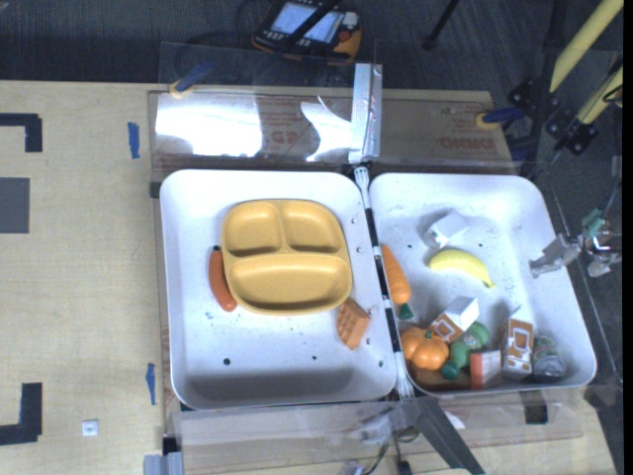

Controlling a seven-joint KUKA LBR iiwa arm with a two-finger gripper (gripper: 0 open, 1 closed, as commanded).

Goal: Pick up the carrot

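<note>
The carrot (396, 275) lies in the right bin (514, 191), along its left wall just beside the divider between the two bins, its green tip toward the near side. Near it, a heap of toy food fills the bin's near edge: an orange pumpkin-like piece (427, 352), small cartons (518, 347) and a green piece (473, 336). A banana (461, 265) lies mid-bin, with a white block (445, 230) just beyond it. The left bin (188, 265) holds a yellow divided plate (285, 255), a sausage (222, 279) touching its left side, and a bread-like slice (352, 323) at its near right corner. The claw (586, 247) hangs over the right bin's right rim, well apart from the carrot; how far it is open cannot be told.
</note>
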